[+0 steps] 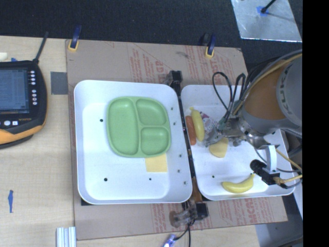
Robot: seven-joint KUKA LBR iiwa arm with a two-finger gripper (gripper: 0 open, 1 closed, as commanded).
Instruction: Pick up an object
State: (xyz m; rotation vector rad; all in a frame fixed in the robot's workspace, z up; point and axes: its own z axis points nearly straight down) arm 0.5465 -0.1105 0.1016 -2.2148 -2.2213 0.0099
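Note:
The right bin (208, 185) holds a banana (237, 186) near its front edge, a pale yellow piece (219, 149) in the middle, and an orange carrot-like piece (191, 129) beside a yellow item (198, 123) along its left wall. My gripper (216, 136) is down in this bin, just above the pale yellow piece and next to a crinkled wrapper (208, 122). The grey wrist and its cables hide the fingertips.
The left bin (92, 184) holds a green divided plate (139, 126) and a flat yellow square (156, 163) at the plate's front edge. A teach pendant (18, 104) lies on the bench at the far left. Blue clamps (75, 37) hold the cardboard sheet.

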